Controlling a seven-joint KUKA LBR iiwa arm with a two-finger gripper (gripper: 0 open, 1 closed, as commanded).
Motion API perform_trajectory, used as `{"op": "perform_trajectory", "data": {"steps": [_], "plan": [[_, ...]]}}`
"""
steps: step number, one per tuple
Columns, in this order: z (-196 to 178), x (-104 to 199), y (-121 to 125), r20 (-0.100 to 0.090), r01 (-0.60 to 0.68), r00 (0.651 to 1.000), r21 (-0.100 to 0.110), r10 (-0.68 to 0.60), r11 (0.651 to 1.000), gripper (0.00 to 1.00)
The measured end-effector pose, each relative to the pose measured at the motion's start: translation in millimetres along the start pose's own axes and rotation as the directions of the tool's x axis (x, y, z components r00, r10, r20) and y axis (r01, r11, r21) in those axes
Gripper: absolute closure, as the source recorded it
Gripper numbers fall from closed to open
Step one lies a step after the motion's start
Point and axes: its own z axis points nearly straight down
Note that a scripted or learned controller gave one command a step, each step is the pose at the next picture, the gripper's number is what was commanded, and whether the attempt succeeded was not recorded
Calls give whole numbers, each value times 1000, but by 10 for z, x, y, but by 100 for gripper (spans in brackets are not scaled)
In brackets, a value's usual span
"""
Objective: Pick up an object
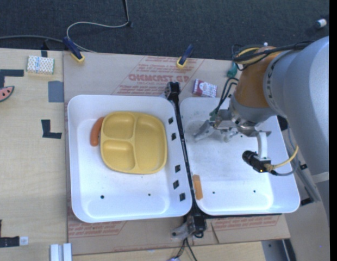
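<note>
A yellow divided plate [133, 142] lies in the left bin [87, 194]. An orange-red sausage-shaped toy [95, 131] rests against the plate's left rim. A small orange piece [197, 186] lies in the right bin [250, 197], close to its left wall. My gripper [214, 130] hangs low over the back left part of the right bin, below the orange wrist band [250, 86]. It is well apart from the orange piece, and I see nothing held in it.
A small red and white packet [204, 88] lies on the cardboard behind the right bin. Clamps [185, 58] hold the cardboard's far edge. The arm's black cable plug [254, 161] hangs over the right bin. A divider with black clips [176, 145] separates the bins.
</note>
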Motion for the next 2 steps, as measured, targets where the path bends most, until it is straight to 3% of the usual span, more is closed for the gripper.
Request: {"op": "perform_trajectory", "data": {"steps": [1,2], "plan": [[-92,9,0,-2,1,1000,1,-1,1000,100],[-91,9,-1,-2,1,1000,1,-1,1000,0]]}}
